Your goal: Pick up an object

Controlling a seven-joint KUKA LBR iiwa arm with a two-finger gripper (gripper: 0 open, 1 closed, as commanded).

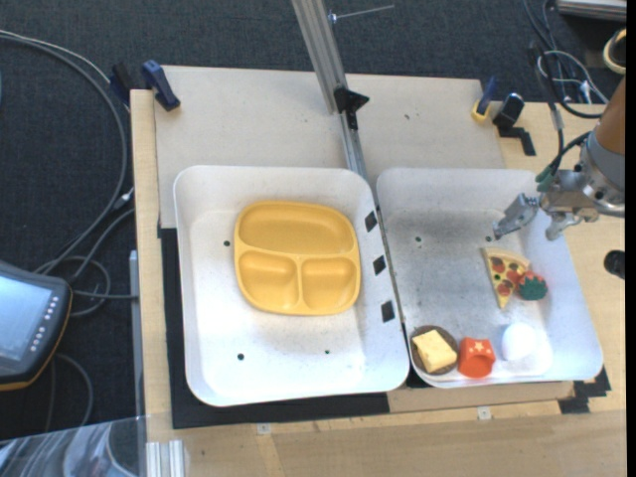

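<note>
The pincer (532, 223) hangs over the far right part of the right shallow white bin (437, 266). Its two metal fingers (512, 217) are spread apart, and nothing sits between them. The grey arm enters from the right edge of the view.

Just near of the pincer, and apart from it, lies a toy pizza slice with red toppings (505, 273), its point turned toward the near side. A small green round toy (535, 288) touches the slice on its right. Nearer again, along the near wall of the right bin, three items stand in a row: a white rounded object (522, 343) at the right, a small red-orange block (477, 357) just to its left, and a yellow cheese-like wedge on a brown base (433, 350) at the left corner.

The left shallow white bin (199, 296) adjoins the right bin and holds a yellow plastic divided plate with three compartments (296, 257), lying flat near its centre.

Both bins rest on a pale bench (248, 117). A slanted metal pole (318, 28) rises from the far side of the bench, between the bins.
</note>
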